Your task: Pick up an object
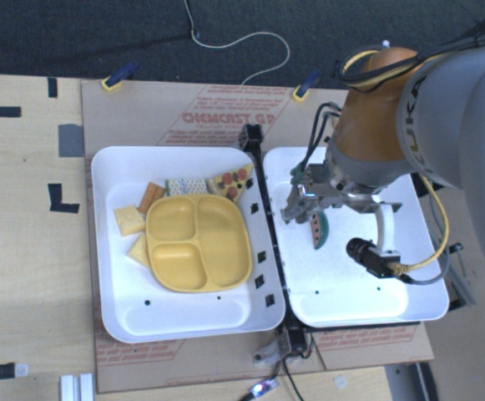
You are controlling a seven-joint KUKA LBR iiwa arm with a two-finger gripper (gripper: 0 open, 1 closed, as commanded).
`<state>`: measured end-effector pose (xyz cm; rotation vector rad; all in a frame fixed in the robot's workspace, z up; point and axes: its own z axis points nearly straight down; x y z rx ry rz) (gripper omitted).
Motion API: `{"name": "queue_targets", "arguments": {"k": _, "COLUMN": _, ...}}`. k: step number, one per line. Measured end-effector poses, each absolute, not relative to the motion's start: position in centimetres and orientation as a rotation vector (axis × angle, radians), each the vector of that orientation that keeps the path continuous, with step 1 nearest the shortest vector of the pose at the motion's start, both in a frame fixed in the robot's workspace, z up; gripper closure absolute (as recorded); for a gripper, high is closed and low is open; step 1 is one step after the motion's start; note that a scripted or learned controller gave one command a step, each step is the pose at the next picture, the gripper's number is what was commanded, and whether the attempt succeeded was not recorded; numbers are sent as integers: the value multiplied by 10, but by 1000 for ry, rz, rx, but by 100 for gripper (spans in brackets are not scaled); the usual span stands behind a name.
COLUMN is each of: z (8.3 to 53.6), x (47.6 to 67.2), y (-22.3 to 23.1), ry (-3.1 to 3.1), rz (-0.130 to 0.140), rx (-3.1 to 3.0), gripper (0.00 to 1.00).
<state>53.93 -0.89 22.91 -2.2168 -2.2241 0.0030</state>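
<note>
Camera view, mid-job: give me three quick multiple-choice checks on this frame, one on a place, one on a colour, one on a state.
1. Where does the watermelon slice lie?
A. right bin
B. left bin
C. on the cardboard

2. What colour is the divided plate?
A. blue
B. yellow
C. red

3. How does the divided plate sit?
A. standing on edge
B. upside down
C. flat, compartments facing up

Answers:
1. A: the slice rests on the floor of the right bin, just beside the gripper.
2. B: it is plain yellow against the left bin.
3. C: its three compartments show from above.
</note>
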Motion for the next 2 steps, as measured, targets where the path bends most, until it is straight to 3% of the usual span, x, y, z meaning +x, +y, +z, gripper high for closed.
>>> {"name": "queue_targets", "arguments": {"k": 2, "z": 214, "x": 530, "y": -10, "ry": -2220, "rz": 6, "rx": -2219, "gripper": 100}}
